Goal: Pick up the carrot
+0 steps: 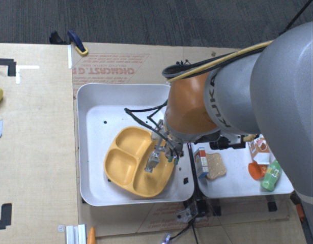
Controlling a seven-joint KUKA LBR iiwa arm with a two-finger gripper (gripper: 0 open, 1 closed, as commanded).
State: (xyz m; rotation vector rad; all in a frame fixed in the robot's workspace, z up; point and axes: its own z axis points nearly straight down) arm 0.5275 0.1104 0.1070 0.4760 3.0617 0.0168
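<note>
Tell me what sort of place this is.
Most likely a robotics lab bench for pick-and-place trials: a KUKA arm reaches over two white bins, toy food such as a slice of bread lies in one, and tape markers dot the board.

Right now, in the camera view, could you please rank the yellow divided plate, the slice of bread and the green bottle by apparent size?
1. yellow divided plate, clearly largest.
2. slice of bread and green bottle: look alike, unranked.

Even, bright overhead lighting. The white bin (90, 136) is near overexposed, with soft shadows under the yellow tray (120, 161). The arm (278, 90), close to the lens, appears slightly soft; the worktop (34, 161) is sharp and shows no glare.
</note>
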